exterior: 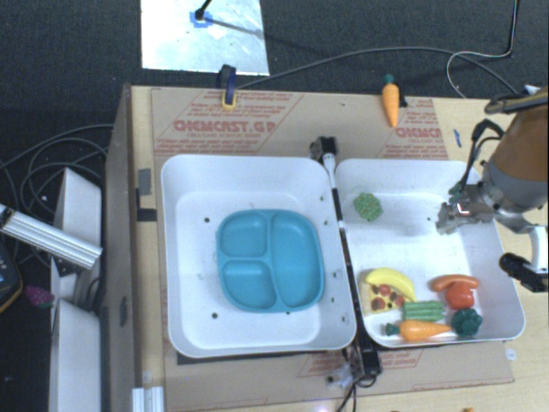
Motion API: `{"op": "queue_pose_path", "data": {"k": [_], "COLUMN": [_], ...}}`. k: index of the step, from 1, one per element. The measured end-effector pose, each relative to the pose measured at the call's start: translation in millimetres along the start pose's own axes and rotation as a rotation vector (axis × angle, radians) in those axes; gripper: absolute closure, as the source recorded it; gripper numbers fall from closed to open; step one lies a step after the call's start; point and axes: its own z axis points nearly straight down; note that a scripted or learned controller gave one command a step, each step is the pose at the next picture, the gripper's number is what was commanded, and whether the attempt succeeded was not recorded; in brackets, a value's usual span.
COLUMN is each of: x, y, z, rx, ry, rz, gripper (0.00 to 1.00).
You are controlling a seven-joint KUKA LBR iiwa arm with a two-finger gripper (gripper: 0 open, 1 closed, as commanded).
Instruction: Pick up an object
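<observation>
My claw (453, 215) hangs over the right bin (429, 197), near its right wall and in the upper half, above bare white floor. I cannot tell from this slanted view whether it is released or clenched; I see nothing in its grip.

There are several candidates, and none sits under me. A green leafy piece (368, 206) lies alone to my left, near the divider between the 2 bins. The rest crowd the bin's near end: a yellow banana (389, 280) touching a pizza slice (383, 299), a red tomato (460, 294) with an orange piece (454, 281) on top of it, a dark green broccoli (467, 321), a green bean (423, 310) and an orange carrot (424, 331) lying side by side. The left bin (249, 178) holds a blue divided plate (270, 259), and another carrot (391, 103) rests on the bench beyond the bins.

The risks, as I judge them:
1. Descending here, I would close on nothing, since the floor below is bare
2. In the near cluster, the toys touch, so I may push 1 aside, pinch 2, or have a rounded piece slip out
3. The carrot and broccoli sit close to the near wall, which could block my reach

The lone leafy piece looks like my safest target
</observation>
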Motion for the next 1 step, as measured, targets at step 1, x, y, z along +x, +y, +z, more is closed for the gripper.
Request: {"op": "queue_pose_path", "data": {"k": [1], "x": [64.7], "y": [66.4], "z": [-15.1], "rx": [-0.001], "ry": [0.002], "rz": [-0.003], "gripper": [1.00]}}
